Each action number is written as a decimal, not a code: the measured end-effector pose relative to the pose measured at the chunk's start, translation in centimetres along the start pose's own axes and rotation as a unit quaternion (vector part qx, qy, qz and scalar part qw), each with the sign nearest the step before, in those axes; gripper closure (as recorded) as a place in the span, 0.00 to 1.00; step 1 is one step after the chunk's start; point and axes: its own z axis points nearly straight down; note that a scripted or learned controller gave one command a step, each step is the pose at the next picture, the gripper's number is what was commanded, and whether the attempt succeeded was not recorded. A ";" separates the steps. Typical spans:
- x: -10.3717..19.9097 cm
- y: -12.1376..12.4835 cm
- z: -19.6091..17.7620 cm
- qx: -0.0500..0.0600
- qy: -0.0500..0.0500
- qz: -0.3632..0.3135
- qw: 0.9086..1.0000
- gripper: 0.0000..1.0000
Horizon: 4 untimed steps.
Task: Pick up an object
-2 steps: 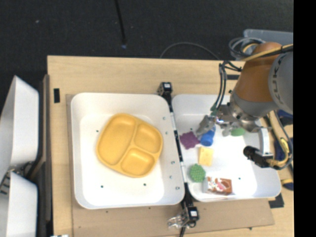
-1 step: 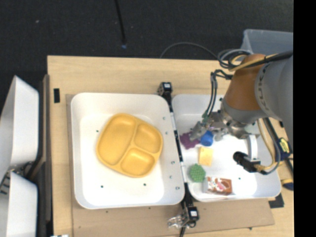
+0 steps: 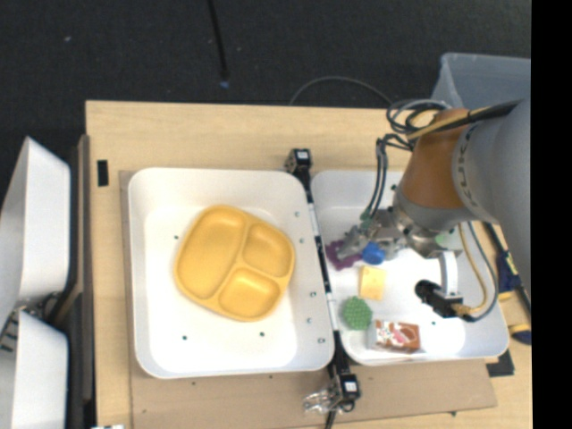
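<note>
My gripper (image 3: pixel 365 239) hangs low over the left half of the right bin (image 3: pixel 483 329), at the end of the grey arm with its orange band (image 3: pixel 431 170). A small blue object (image 3: pixel 374 256) lies right under the gripper's tip, and whether the two touch is unclear. A purple object (image 3: pixel 338 254) sits just to its left against the bin wall. Nearer the front lie a yellow block (image 3: pixel 373 283), a green knobbly ball (image 3: pixel 357 312) and a red-brown packet (image 3: pixel 397 335).
The left bin (image 3: pixel 152 329) holds a yellow divided plate (image 3: pixel 234 262). A black part of the arm with cables (image 3: pixel 438 297) hangs over the right bin's right half. A grey-blue box (image 3: pixel 483 79) stands at the back right.
</note>
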 end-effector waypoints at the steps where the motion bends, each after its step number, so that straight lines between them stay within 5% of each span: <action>1: -0.1 0.1 -1.3 -0.003 0.000 0.002 1.000 1.00; 3: -0.3 1.0 -11.3 -0.002 0.000 -0.004 1.000 1.00; 4: 5.0 0.7 -11.4 0.001 0.002 -0.006 1.000 1.00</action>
